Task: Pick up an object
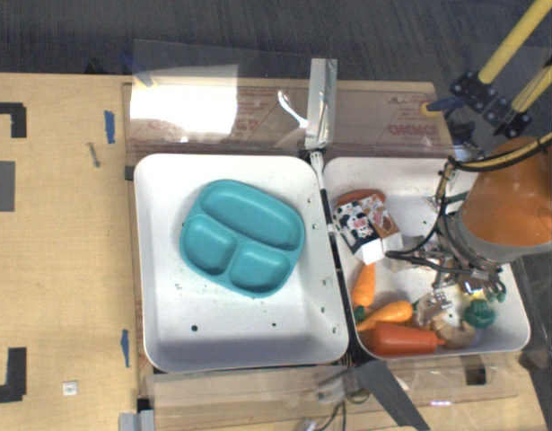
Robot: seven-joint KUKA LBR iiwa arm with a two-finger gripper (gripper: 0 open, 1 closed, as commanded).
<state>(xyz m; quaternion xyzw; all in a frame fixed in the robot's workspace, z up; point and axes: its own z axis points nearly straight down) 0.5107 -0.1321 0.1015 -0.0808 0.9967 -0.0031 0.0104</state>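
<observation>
My gripper (442, 303) hangs low in the right bin (410, 173), below the orange wrist band, over a cluster of small items near the bin's front. Beside it lie an orange carrot-like toy (389, 312), a red toy (403, 338), a second orange piece (364, 284), a green item (479, 313) and a beige one (452, 330). A black-and-white patterned packet (358, 222) rests at the bin's back left. The wrist and cables hide the fingertips.
The left bin (159, 268) holds a teal divided plate (243, 236). A clear plastic wall (320, 106) stands behind both bins. Yellow struts (518, 34) rise at the upper right. The wooden bench (51, 268) stretches to the left.
</observation>
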